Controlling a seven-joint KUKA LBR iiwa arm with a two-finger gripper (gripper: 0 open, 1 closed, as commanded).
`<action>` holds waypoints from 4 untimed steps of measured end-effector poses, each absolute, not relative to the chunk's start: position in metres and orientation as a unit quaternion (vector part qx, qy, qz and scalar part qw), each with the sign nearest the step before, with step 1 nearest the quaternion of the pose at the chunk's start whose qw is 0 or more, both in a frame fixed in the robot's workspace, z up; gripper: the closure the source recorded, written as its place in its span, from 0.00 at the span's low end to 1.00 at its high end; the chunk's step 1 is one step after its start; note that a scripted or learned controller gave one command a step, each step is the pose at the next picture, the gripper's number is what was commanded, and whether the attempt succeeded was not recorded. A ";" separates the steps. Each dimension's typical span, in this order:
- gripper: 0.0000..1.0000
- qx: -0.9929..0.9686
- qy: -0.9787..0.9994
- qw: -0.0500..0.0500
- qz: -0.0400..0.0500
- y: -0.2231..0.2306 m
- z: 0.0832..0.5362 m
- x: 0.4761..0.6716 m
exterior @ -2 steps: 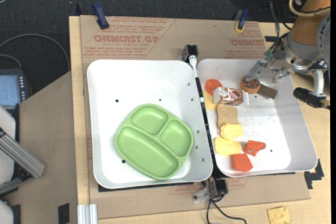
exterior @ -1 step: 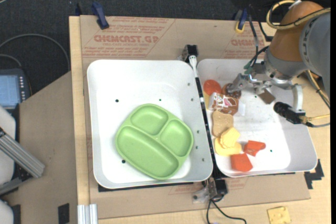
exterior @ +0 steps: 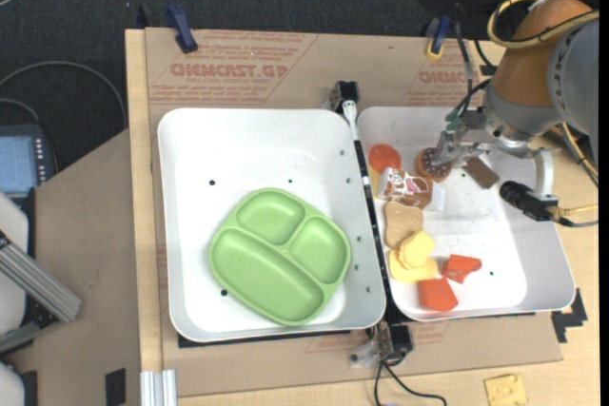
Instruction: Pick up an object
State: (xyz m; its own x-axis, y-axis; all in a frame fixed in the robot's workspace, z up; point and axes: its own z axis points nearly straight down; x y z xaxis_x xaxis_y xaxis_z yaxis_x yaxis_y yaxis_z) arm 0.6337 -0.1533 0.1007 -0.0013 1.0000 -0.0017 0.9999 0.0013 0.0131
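Hovering low over the right shallow white bin (exterior: 533, 295), presumably to pick, the end effector (exterior: 445, 155) sits just above a small brown round toy food piece (exterior: 431, 168); grip state indeterminable.

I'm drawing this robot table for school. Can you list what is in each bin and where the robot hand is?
left bin: a green plate with three sections
right bin: toy food piled along its left side
toy food: a red round piece, a tan slice, yellow pieces, orange-red pieces
hand: low over the top of the right bin, by a brown piece
arm: comes in from the right
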 end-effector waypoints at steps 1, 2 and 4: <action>1.00 0.708 0.706 0.004 0.002 -0.161 0.202 0.593; 0.00 0.707 0.707 0.001 0.000 -0.159 0.195 0.593; 0.00 0.705 0.709 -0.005 -0.005 -0.184 0.086 0.663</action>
State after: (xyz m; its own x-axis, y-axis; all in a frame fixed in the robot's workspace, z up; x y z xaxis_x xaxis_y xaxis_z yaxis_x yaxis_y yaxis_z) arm 0.6628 -0.1838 0.0856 -0.0060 1.0000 0.0013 0.9999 0.0060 -0.0142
